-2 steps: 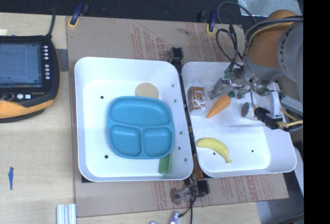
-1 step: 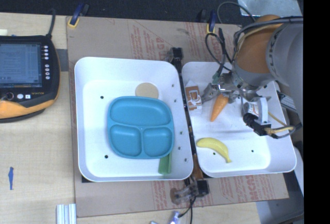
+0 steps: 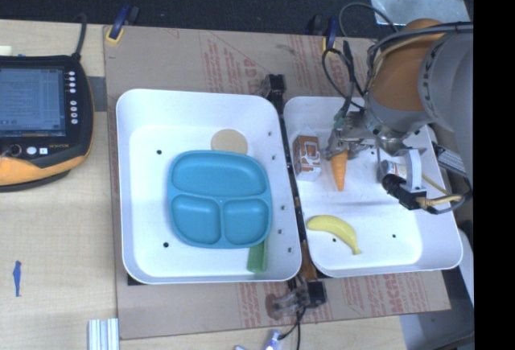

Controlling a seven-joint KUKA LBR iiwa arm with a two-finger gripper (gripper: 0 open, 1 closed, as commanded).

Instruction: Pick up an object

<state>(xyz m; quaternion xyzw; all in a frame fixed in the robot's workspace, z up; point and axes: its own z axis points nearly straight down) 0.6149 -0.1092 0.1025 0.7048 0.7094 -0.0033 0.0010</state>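
In the right bin [image 3: 402,248], my gripper [image 3: 344,142] hangs low over the back part, right at the upper end of an orange carrot [image 3: 339,171]. The carrot points toward the front of the bin and seems to lie on the floor. To the left of the carrot lies a brown and white packet [image 3: 308,156]. A yellow banana [image 3: 334,230] rests nearer the front of the same bin. The arm's grey and orange wrist [image 3: 402,83] covers the bin's back right corner.
The left bin [image 3: 137,179] holds a blue divided plate [image 3: 219,198], a beige disc [image 3: 229,140] behind it and a green item [image 3: 257,258] at its front right. A tablet with an orange case [image 3: 36,119] lies left of the bins. Cables [image 3: 346,51] trail behind the right bin.
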